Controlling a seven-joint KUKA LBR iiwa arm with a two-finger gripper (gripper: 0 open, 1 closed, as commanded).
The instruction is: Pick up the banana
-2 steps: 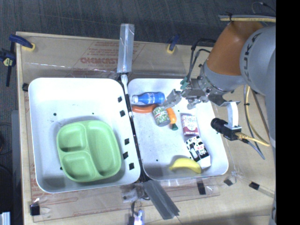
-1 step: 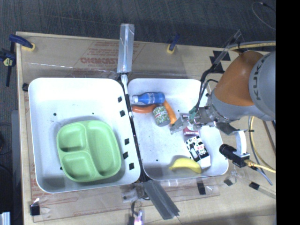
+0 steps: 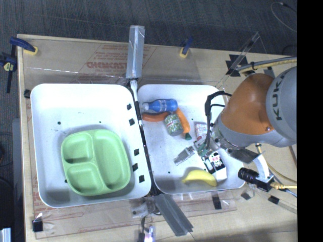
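I see the banana (image 3: 200, 178) lying flat near the front edge of the right bin (image 3: 161, 180). My gripper (image 3: 198, 149) hovers just above it, nothing between the fingers; open or closed, can't tell.

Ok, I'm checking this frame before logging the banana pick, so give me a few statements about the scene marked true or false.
1. The banana lies in the right bin, near its front wall. True.
2. The green divided plate sits in the right bin. False: it sits in the left bin.
3. The blue bottle lies near the back of the right bin, close to the divider between the bins. True.
4. The banana is between the fingers of the gripper. False: it lies on the bin floor, apart from the gripper and nearer the front wall.
5. The banana rests on the green plate. False: it lies on the white floor of the right bin.
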